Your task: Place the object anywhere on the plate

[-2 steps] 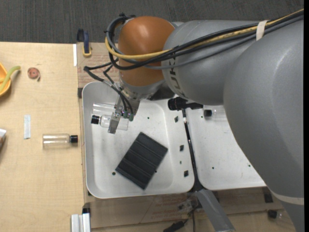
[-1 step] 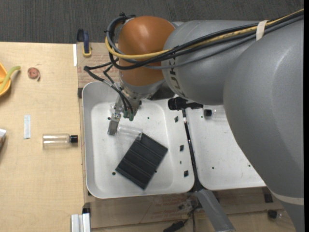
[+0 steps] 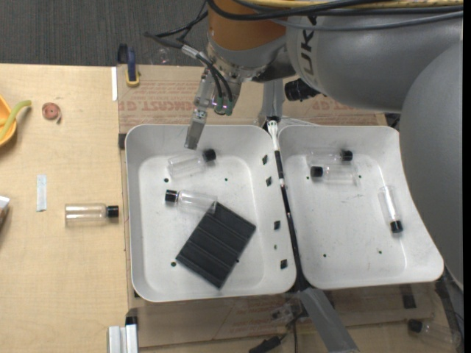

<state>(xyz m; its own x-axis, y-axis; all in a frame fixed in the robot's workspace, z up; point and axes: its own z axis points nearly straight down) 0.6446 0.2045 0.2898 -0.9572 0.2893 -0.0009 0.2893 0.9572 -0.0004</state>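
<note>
The camera is looking down on two white bins sitting side by side on the bench. The grey arm (image 3: 368, 43) is reaching in from the upper right, its orange band (image 3: 243, 13) sitting above the wrist. The gripper (image 3: 196, 132) is hanging over the back edge of the left bin (image 3: 140, 271), with a thin grey finger (image 3: 196, 127) pointing down toward the bin's rear wall. How wide it is standing I cannot tell from this angle, and nothing is showing in its grasp.

In the left bin, a black ridged plate (image 3: 215, 243) is lying flat and turned at an angle, toward the front middle of the bin. A clear bottle with a black cap (image 3: 188, 198) is lying on its side just behind the plate, its far end touching or just overlapping the plate's upper corner. A second clear bottle (image 3: 190, 164) is lying farther back, just below the gripper, cap pointing right.

In the right bin (image 3: 419, 267), three more clear bottles are lying on their sides: two (image 3: 329, 165) close together near the back, and one (image 3: 389, 208) along the right side.

On the wooden bench (image 3: 59, 285) left of the bins, another clear bottle (image 3: 90, 212) is lying apart from everything, with a small red disc (image 3: 50, 111) farther back and a yellow thing (image 3: 9, 120) at the left edge.
</note>
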